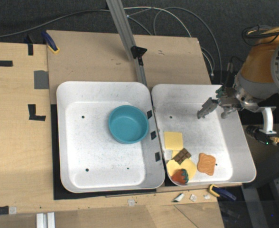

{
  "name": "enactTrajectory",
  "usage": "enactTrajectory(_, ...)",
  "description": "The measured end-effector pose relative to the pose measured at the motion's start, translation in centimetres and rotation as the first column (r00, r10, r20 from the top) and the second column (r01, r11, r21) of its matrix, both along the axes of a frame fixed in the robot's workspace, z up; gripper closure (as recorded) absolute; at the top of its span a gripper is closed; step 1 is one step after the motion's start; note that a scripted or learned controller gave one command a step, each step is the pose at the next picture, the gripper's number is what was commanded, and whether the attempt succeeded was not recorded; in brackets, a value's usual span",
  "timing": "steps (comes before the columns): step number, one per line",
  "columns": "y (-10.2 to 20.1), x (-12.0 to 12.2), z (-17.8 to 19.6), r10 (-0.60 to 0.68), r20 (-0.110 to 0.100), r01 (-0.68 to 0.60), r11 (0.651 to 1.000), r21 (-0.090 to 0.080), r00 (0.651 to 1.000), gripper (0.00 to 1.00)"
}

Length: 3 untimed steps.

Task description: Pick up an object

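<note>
Above right bin [234,141], hand [207,110] hangs with spread fingers, gripping and touching nothing.

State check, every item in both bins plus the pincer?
Bowl: upright, in left bin.
Yellow block: flat, right bin.
Brown piece: resting on yellow disc.
Red item: on disc edge.
Orange piece: flat, alone.
Pincer: above right bin, holding nothing.

- Even, fairly bright overhead light falls on the tabletop [106,56]; shadows are soft and short.
- The two white bins [73,127] look near overexposed, with grainy speckle.
- The surrounding floor is dim.
- The picture is low in resolution and slightly soft; small objects lack detail.
</note>
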State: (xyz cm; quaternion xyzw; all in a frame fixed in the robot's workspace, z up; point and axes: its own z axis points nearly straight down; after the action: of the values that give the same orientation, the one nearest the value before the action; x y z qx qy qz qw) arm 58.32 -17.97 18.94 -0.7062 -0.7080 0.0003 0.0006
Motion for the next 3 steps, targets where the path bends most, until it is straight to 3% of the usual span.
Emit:
enactTrajectory(1,0.0,0.0,0.0,0.000,0.000,0.000,1.000,0.000,1.000,0.00)
enactTrajectory(2,0.8,-0.4,-6.2,-0.001,-0.007,0.001,1.000,0.001,1.000,0.00)
enactTrajectory(3,0.9,-0.4,-10.1,-0.001,0.001,0.001,1.000,-0.002,1.000,0.00)
